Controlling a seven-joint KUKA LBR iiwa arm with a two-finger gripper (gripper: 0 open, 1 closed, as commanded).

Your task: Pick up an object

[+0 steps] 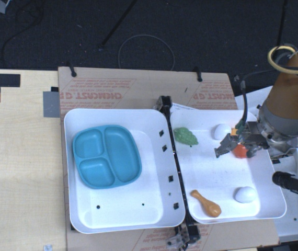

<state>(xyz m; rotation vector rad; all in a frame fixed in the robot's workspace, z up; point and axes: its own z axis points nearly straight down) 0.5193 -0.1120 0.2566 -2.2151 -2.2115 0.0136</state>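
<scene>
front edge: orange drumstick-shaped toy [206,203] lies near the lower rim of the right bin [274,210], a white egg-like ball [245,194] to its right, the two apart.
right bin, upper part: green leafy toy [185,136] near the divider; a second white ball [220,132] further right; small red object [240,151] by the right wall.
left bin [154,213]: holds one blue divided plate [106,156], three compartments, nothing in any of them.
hand [236,148]: low over the right bin, dark fingers around or just beside the red object; cannot tell whether they are apart or closed on it.
task thing: most likely the red object, since the hand sits at it; looks to rest on or close to the bin floor.
progress: reach appears done; a lift is not shown. grasp unconfirmed, so closing, raising and clearing the bin wall all look left to do.
worktop [18,156]: pale wood, with cardboard under both bins.
</scene>
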